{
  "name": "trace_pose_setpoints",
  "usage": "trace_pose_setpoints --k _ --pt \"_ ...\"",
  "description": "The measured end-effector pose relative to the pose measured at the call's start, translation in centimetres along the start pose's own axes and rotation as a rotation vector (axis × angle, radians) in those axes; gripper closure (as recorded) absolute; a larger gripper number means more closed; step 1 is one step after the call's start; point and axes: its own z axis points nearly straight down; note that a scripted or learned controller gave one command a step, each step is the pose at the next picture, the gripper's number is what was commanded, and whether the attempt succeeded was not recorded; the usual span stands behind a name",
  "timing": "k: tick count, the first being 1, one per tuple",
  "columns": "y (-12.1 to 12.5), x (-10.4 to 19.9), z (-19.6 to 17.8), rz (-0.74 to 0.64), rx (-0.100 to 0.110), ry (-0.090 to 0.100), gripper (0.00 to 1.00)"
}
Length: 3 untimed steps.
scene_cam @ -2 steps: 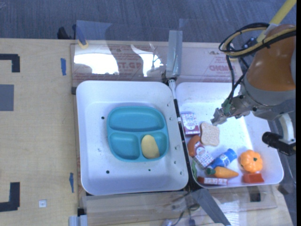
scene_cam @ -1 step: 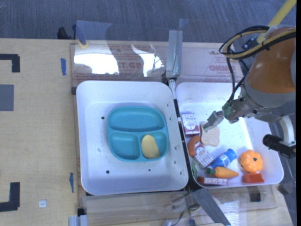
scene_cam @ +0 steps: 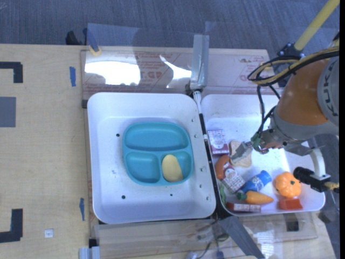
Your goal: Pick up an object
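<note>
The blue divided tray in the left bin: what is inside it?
The blue tray holds one pale yellow, egg-shaped object in its lower right compartment. Whatever lies beneath that object is covered.

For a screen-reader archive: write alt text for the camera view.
A grey and orange robot arm reaches from the right over the right bin, its gripper above a pile of toy food. The left bin holds a blue divided tray with a yellow potato-like toy.

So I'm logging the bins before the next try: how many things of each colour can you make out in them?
Teal: 1, divided plate
Yellow: 1, potato-like piece
Orange: 2, carrot, pumpkin
Blue: 1, can
Dark red: 1, small carton
Total: 6; the mixed wrappers near the pincer are too cluttered to count.
</note>
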Motion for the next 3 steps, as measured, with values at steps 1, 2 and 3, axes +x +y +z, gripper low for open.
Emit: trace_pose_setpoints --k 1,2,3 --pt "1.4 -2.3 4.6 -0.045 -0.018 -0.005 0.00" --pt "2.4 -1.9 -6.0 -0.080 -0.023 -0.009 0.00" --pt "-3.1 -1.2 3.2 -0.223 -0.011 -0.004 0.00"
